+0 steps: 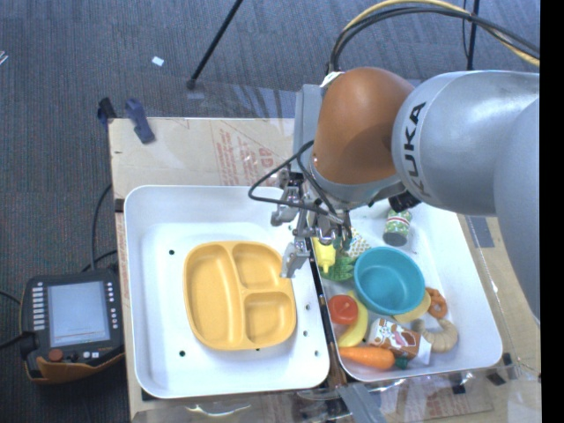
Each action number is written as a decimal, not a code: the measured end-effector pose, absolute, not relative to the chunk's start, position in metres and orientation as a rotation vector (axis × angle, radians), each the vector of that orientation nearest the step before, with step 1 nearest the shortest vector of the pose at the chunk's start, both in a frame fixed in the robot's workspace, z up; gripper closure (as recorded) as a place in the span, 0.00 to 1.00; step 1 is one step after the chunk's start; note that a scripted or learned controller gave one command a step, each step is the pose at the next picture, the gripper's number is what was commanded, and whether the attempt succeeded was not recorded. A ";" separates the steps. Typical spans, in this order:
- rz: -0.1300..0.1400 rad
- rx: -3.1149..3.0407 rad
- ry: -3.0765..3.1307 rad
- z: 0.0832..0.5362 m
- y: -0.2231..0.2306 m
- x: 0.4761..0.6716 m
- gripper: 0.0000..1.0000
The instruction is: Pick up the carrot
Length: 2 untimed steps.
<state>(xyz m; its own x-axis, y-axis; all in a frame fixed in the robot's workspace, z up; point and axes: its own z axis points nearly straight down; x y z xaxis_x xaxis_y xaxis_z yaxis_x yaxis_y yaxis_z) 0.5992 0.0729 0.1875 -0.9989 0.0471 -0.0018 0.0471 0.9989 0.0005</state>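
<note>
Low in right bin, orange tapered carrot (368, 357), green-leafed tip, lying flat

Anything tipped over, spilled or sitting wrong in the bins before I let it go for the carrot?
Nothing looks spilled or broken. The yellow divided plate lies flat in the left bin. The right bin is a crowded jumble: the carrot lies at its near edge, close against the banana and a small carton.

Grey arm (480, 139), bulky rounded casing, black "KUKA" lettering on side. Glossy orange band (357, 126) above wrist. Yellow and black cables loop off at 12 o'clock. Small metal gripper (313, 236), thin black wires around it.
</note>
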 end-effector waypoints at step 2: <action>-0.005 -0.308 3.130 0.118 0.132 0.587 1.00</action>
